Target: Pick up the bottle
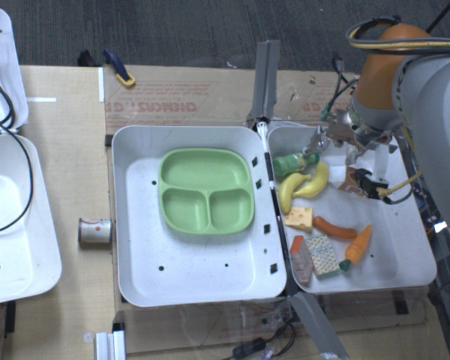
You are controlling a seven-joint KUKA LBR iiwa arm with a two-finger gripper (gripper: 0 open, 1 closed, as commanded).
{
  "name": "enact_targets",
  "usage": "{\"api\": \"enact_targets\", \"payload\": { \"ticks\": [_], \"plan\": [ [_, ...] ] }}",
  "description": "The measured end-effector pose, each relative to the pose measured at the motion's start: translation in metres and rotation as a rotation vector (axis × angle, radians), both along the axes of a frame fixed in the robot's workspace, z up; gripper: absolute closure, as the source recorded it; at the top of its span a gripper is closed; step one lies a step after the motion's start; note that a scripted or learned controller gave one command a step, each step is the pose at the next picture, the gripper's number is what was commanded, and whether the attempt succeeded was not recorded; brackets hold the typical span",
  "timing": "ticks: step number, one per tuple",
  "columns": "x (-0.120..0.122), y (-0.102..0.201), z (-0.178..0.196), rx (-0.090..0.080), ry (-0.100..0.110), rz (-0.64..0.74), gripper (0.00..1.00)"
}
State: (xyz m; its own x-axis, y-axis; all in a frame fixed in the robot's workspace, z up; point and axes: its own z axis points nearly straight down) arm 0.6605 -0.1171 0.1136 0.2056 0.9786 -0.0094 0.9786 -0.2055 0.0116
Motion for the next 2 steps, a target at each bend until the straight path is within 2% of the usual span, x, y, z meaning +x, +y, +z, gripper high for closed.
{"api": "enact_targets", "payload": {
  "ticks": [2],
  "plan": [
    [0.0, 0.0, 0.0, 0.0, 0.0, 0.0, 0.0]
  ]
}}
